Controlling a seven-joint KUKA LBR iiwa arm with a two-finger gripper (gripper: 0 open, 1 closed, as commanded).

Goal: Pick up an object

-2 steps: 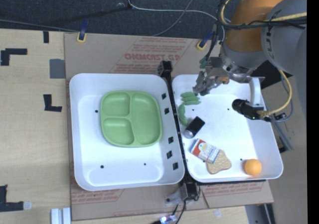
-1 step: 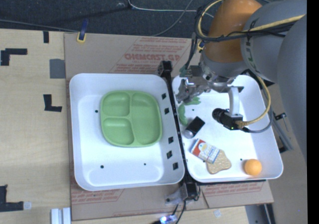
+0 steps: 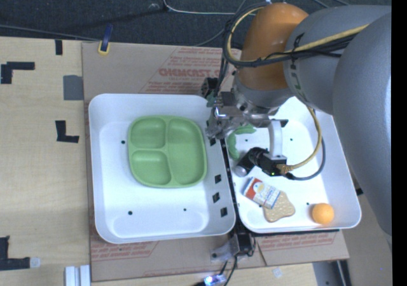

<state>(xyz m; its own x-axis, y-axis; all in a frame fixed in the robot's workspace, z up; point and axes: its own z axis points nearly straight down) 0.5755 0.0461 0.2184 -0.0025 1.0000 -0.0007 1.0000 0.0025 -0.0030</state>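
From the camera view, the arm (image 3: 331, 68) reaches in from the right and hangs low over the right bin (image 3: 340, 177), its orange band above the wrist. The end effector (image 3: 236, 127) sits at the bin's inner wall, close to the seam between the two bins, and its business end is buried under the wrist and cabling, so whether it is released or clenched cannot be told.

A green object (image 3: 233, 145) lies just beneath it, partly covered. Nearer the front of the same bin lie a small red-and-white packet (image 3: 262, 192), a tan cracker-like piece (image 3: 280, 208) touching it, and an orange ball (image 3: 323, 213) apart to the right. The left bin (image 3: 105, 151) holds a green divided plate (image 3: 167, 151).

This looks like the descent or grasp attempt on the green object. The next move calls for a firm closure, then a straight lift clear of the wall.

A black cabled part (image 3: 257, 159) is hard to identify.
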